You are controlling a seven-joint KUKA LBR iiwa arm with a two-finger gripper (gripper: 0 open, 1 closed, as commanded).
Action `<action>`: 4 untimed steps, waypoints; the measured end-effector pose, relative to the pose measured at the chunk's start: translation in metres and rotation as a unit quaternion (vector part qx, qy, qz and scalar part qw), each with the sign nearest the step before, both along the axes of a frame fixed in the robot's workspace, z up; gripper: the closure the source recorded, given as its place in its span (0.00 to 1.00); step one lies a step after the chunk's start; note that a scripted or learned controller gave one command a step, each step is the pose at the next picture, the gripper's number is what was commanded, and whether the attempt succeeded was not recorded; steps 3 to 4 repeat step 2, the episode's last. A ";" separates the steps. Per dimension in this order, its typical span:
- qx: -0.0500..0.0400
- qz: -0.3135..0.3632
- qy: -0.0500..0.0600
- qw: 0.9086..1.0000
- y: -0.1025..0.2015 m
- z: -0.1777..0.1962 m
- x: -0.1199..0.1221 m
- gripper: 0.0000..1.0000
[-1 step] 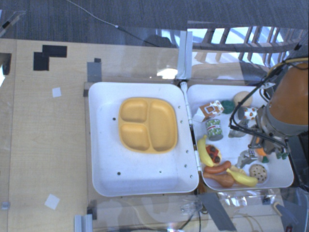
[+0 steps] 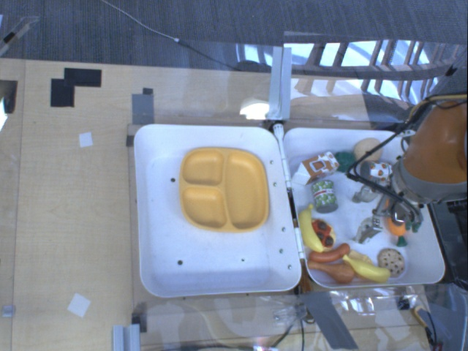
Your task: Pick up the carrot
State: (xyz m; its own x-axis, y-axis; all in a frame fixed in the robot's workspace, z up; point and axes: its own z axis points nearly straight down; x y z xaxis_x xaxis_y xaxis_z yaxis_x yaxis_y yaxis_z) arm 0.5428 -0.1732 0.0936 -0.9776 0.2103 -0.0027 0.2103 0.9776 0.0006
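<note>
While hovering low at right of frame over right bin (image 2: 436,269), my jaws (image 2: 380,221) — cannot tell their state. Carrot (image 2: 396,229) just beside them, lower right, on bin floor. No grasp visible; pick and lift left.

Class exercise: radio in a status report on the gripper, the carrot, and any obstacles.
Gripper low in right bin. Carrot right beside it. Cookie, banana close by.

text: none legible | can (image 2: 324,194) label: too blurred | carton (image 2: 319,166) print: too small
</note>
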 end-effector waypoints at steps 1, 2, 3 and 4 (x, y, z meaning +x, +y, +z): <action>-0.002 0.004 -0.007 1.000 0.002 0.015 0.005 1.00; -0.003 0.243 -0.004 0.970 0.003 0.058 -0.006 1.00; -0.003 0.243 -0.004 0.970 0.003 0.058 -0.006 1.00; -0.003 0.243 -0.004 0.970 0.003 0.058 -0.006 1.00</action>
